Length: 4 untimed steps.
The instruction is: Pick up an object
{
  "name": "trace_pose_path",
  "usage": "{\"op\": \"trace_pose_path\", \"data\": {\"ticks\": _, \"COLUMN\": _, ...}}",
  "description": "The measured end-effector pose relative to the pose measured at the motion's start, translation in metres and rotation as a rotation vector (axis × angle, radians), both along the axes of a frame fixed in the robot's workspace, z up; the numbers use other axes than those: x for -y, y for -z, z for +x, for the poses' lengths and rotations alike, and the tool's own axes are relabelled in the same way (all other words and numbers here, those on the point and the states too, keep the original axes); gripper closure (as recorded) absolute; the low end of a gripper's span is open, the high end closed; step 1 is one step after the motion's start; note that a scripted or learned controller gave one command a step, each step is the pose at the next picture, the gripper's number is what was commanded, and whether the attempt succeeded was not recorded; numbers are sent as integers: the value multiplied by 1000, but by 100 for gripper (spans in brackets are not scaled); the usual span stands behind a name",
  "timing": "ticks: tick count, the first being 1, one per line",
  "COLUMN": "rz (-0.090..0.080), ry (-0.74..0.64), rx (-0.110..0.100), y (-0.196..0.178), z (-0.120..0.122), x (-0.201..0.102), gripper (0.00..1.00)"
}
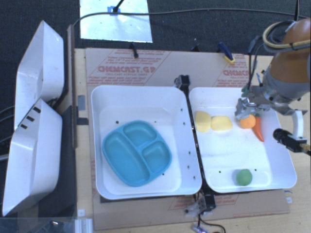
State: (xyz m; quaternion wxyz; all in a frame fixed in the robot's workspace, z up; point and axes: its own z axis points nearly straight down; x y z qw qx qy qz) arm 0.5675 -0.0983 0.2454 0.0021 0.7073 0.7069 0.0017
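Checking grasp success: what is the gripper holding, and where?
Cannot be told. The gripper sits at the carrot's thick end, fingers hidden.

The pale wooden desk (82, 144) is carrying a printed brown cardboard sheet (146, 67), with 2 shallow white plastic bins (141, 93) sitting side by side on it.

Single fixed camera, mounted above the bench (160, 64) and looking down at a slant from moderate distance. Both white bins fall within frame: left bin (112, 98) toward 9 o'clock, right bin (279, 171) toward 3 o'clock. The arm (291, 57) enters from 2 o'clock.
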Motion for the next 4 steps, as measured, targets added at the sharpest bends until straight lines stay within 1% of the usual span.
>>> {"op": "trace_pose_path", "data": {"ticks": 1, "rz": 0, "ry": -1, "rx": -3, "y": -28, "z": 0, "x": 0, "gripper": 100}}
{"op": "trace_pose_path", "data": {"ticks": 3, "rz": 2, "ry": -6, "rx": -6, "y": -7, "z": -30, "x": -119, "gripper": 100}}
{"op": "trace_pose_path", "data": {"ticks": 4, "rz": 1, "ry": -5, "rx": -6, "y": 8, "z": -35, "x": -164, "gripper": 100}}
